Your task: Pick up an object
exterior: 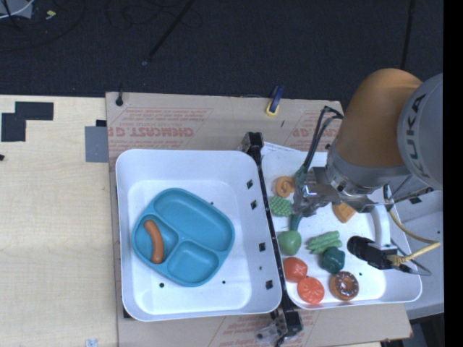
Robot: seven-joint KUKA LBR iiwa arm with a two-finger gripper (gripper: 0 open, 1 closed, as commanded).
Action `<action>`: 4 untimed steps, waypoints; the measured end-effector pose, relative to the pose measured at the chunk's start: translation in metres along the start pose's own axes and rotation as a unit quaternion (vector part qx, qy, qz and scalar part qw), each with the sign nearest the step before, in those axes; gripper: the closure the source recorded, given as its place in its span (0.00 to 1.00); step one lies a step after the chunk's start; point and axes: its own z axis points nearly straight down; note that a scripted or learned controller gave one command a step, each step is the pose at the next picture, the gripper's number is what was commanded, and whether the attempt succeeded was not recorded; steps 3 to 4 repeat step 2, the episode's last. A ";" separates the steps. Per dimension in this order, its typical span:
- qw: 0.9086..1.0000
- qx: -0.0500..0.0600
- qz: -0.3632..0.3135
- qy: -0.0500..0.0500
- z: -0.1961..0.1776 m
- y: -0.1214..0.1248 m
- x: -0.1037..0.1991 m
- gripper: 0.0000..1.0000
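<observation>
**Fig.** Pick task, early stage, seen from above the bench [51, 230].

**Progress:** Nothing is lifted yet, as far as can be seen. Every toy food item lies on a bin floor and none is visibly carried. The approach looks done. Left to do, prob.: secure one item and raise it clear of the bin wall.

**Target zone:** The right bin [394, 284] holds the clutter. The end effector [308, 198] sits low at approx. 10 o'clock of that bin. Whether it is spread or pressed together cannot be told, as the wrist body masks the tip from this angle.

**Candidates, rel. to the end effector:**
- green ridged piece [281, 207], just beside it at 9 o'clock and the likeliest pick
- orange ring [283, 186], near at 10 o'clock
- orange chunk [343, 212], at 4 o'clock
- green ball [289, 241], at 7 o'clock
- bean pods [323, 241], at 5 o'clock
- tomato [294, 268], red slice [311, 290] and choc. doughnut [343, 285], farther off along the bin's 6–7 o'clock edge

**Left bin** [181, 168]**:** It holds a blue divided plate [199, 226] w/ a sausage [154, 241] in the plate's 9 o'clock compartment, well apart from the action.

**Pose:** The arm [380, 121] enters from 3 o'clock. Its orange band looms over the bin's 1 o'clock corner, w/ the wrist pitched down toward 8 o'clock.
</observation>
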 end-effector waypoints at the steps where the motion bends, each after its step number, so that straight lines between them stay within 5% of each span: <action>1: 1.000 0.001 0.001 0.000 0.001 0.000 -0.003 1.00; 4: 1.000 0.001 0.002 0.000 0.006 -0.014 -0.004 1.00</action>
